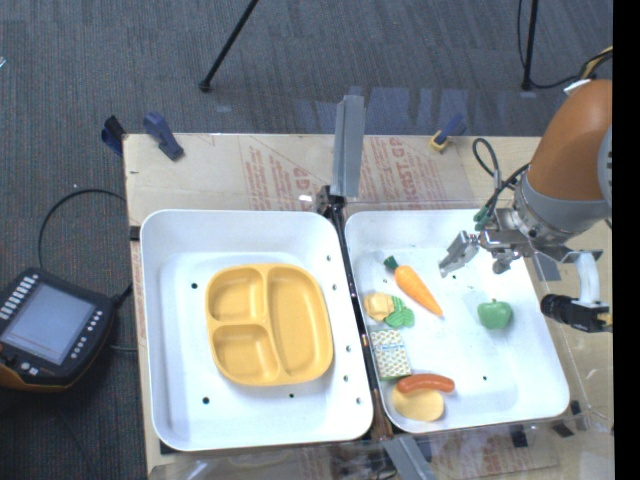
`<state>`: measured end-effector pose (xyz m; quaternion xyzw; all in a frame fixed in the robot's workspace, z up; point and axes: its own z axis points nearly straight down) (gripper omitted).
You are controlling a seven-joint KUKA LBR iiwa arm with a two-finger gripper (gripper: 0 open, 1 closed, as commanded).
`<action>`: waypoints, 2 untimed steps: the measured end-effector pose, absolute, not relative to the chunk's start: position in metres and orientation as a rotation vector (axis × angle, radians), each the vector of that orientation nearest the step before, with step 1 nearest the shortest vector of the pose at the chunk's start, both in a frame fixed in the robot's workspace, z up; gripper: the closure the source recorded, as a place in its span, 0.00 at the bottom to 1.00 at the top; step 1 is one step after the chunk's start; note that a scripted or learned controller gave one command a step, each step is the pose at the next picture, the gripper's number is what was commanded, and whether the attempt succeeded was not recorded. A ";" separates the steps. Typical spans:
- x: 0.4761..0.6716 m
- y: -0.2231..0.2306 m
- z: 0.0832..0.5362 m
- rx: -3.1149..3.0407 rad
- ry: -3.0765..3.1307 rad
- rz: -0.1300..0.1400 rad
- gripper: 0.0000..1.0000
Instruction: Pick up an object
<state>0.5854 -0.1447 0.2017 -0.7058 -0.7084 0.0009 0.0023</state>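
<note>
The right bin (520, 393) holds several toy foods. An orange carrot (418, 289) with a green top lies near its middle, and a green apple-like fruit (494, 314) sits to the carrot's right. My gripper (473, 262) hangs over the back of this bin, above and between the carrot and the green fruit. Its fingers (455, 254) are spread open, with nothing between them.
Along the right bin's left wall lie a yellow-and-green piece (388, 309), a small printed packet (390, 351), a red sausage (426, 382) and a yellow piece (419, 405). The left bin (170, 258) holds a yellow divided plate (270, 324). A tablet (45, 326) lies on the floor at the left.
</note>
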 end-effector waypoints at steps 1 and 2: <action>0.613 -0.127 0.085 -2.071 -2.356 0.002 0.00; 0.613 -0.136 0.087 -1.725 -2.622 0.000 0.00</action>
